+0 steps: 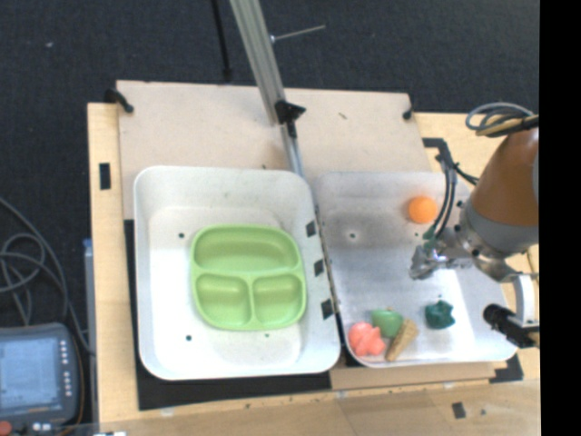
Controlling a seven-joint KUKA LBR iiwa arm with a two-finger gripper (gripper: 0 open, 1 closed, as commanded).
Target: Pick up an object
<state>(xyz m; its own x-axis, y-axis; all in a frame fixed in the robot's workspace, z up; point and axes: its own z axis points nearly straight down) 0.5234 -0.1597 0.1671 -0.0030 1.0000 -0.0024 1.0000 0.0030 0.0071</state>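
Nearest the front edge of the bench (pixel 218 407), a small cluster is lying along the lower rim of the right bin (pixel 363 207): a pink toy (pixel 365 339), a green toy (pixel 388 321) touching it, and a tan stick-like piece (pixel 402 341) leaning against both. Just beside them a dark green toy (pixel 440 315) is sitting alone, apart from the others, which probably makes it the easier candidate to lift.

Above that, the jaws (pixel 427 263) are hanging over bare bin floor, between the dark green toy and an orange ball (pixel 421 210) farther back. Nothing is sitting between them; whether they are spread or pressed together I cannot tell from here. The arm (pixel 504 198) is reaching in from the right, seemingly placed to descend on something.

In the left bin (pixel 154 243), a green divided tray (pixel 247 276) is resting flat, well apart from the action.
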